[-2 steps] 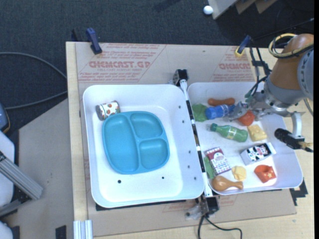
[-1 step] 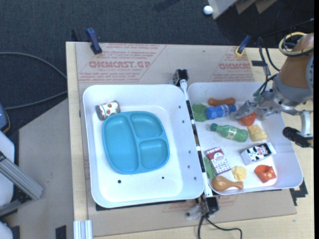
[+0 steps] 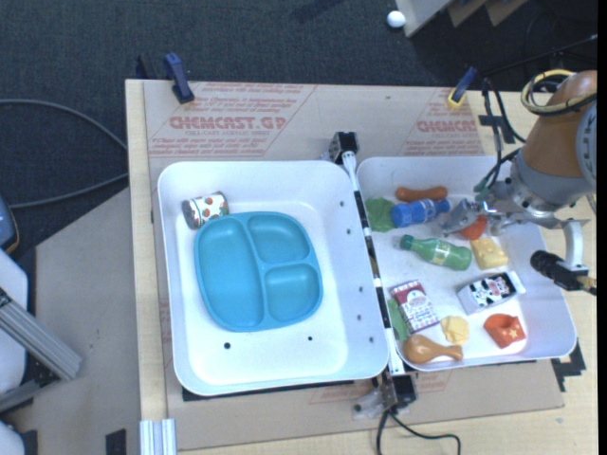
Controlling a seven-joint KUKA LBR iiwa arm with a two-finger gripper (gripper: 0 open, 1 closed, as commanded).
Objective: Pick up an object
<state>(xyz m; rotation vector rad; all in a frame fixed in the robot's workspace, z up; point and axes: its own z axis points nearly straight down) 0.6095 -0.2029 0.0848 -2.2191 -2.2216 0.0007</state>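
Landmark: green bottle [image 3: 436, 250], lying on its side in the middle of the right bin [image 3: 560, 335].
Gripper: gripper [image 3: 471, 218] low in the right bin, just above and to the right of the green bottle; cannot tell if released or clenched, too blurry and crowded there.
Nearest toys to gripper: small red piece [image 3: 474, 226] right under it, blue bottle [image 3: 417, 212] just up-left of the green bottle, yellow block [image 3: 489, 252] just right of the green bottle.
Held or not: nothing clearly seen in the grip.
Likely pick: the small red piece or the green bottle, judging by where the gripper sits.
Feel of green bottle: probably light, hard toy plastic, smooth and round, likely to roll or slip.
Best hold on green bottle: across the fat middle, not the thin neck.
Feel of yellow block: maybe soft like foam, easy to pinch on its flat sides.
Other toys: orange hot dog [image 3: 421, 194] above the green bottle, chicken leg [image 3: 433, 350] well below it, cow-print box [image 3: 488, 291] down-right of it.
Risk: toys packed close, easy to bump a neighbor.
Left bin: blue tray [image 3: 259, 268] and a small can [image 3: 206, 209], well apart from the green bottle.
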